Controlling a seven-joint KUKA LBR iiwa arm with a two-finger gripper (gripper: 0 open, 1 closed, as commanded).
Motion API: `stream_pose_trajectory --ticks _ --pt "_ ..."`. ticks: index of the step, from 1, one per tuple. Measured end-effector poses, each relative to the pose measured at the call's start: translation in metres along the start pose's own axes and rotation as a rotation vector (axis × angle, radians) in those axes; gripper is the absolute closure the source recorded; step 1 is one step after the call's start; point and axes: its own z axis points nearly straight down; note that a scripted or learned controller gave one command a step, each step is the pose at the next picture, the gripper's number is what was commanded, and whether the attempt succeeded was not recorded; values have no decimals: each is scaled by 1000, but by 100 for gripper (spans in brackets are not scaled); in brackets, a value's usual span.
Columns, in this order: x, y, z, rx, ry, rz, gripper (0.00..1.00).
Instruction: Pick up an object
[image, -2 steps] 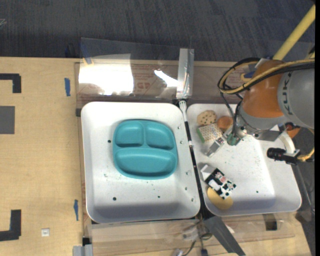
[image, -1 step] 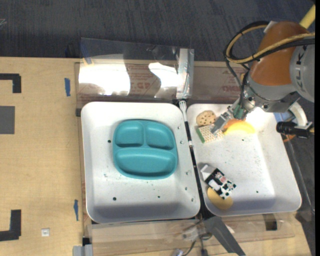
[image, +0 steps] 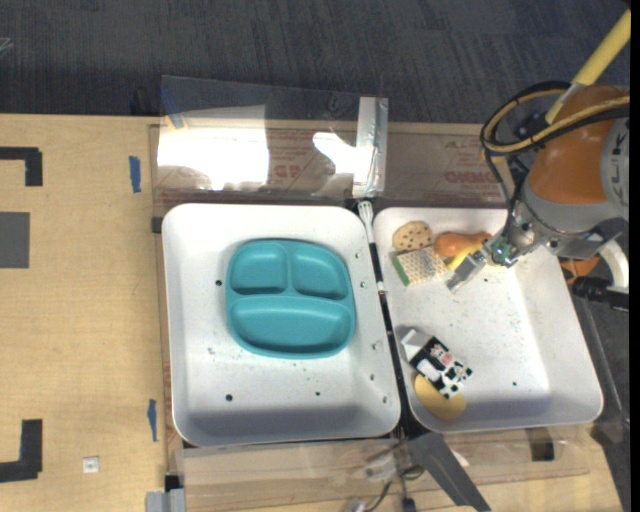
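In the right bin (image: 540, 350), a round tan cookie (image: 410, 237) lies at the back left, with a green and white mesh piece (image: 416, 265) just in front of it. An orange object (image: 458, 243) lies to the cookie's right, and a small yellow piece (image: 465, 262) sits at its front edge. My gripper (image: 478, 264) hangs low over the back of this bin, right at the yellow piece and the orange object. Whether it touches either of them is hidden. A black and white patterned item (image: 440, 362) and a tan disc (image: 440, 396) lie near the bin's front left.
The left bin (image: 190, 330) holds a teal divided plate (image: 291, 297). A clear plastic sheet (image: 265, 150) stands behind the bins. The arm's orange band (image: 570, 175) and looping cables (image: 520, 120) hang over the right bin's back right corner.
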Motion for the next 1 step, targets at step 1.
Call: stream_pose_trajectory --ticks 1 --pt "-10 39 28 -11 -12 196 0"
